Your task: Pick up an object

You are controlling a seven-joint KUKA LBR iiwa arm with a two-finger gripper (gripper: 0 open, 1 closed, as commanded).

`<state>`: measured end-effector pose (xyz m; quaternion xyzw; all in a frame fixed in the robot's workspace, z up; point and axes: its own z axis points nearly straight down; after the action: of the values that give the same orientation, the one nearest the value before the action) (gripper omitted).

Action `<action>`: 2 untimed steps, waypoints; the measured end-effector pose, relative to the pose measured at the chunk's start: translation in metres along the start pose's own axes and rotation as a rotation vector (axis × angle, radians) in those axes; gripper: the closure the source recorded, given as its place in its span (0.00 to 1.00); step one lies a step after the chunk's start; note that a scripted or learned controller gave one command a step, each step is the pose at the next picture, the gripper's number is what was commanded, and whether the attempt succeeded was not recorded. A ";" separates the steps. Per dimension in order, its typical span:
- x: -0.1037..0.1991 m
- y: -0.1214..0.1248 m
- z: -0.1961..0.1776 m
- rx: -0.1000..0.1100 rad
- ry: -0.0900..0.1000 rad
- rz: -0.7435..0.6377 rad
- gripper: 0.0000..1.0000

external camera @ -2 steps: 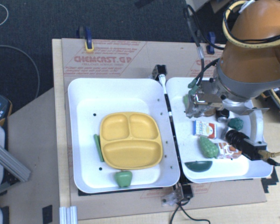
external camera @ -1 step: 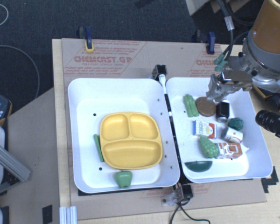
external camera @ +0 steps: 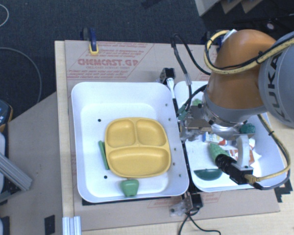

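Arm lowered over the right bin [external camera: 274,153], cluttered with small objects.

The jaws are hidden beneath the wrist; their state cannot be told. A green object [external camera: 216,152] and a dark teal bowl [external camera: 207,174] are seen just beside them; a yellow divided plate [external camera: 137,147] is seen well apart, in the left bin [external camera: 83,131].

Your arm [external camera: 264,77] comes in from the right, its orange band bulging just above the wrist [external camera: 220,117]. The gripper [external camera: 198,129] points steeply down beneath it, its tips hidden under the wrist housing.
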<state>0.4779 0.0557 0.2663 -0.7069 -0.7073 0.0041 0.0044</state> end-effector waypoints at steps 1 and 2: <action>-0.005 0.000 -0.190 -0.032 0.002 -0.003 1.00; -0.029 -0.001 -0.061 0.001 -0.002 0.005 1.00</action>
<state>0.4780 0.0269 0.3276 -0.7088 -0.7054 0.0053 0.0040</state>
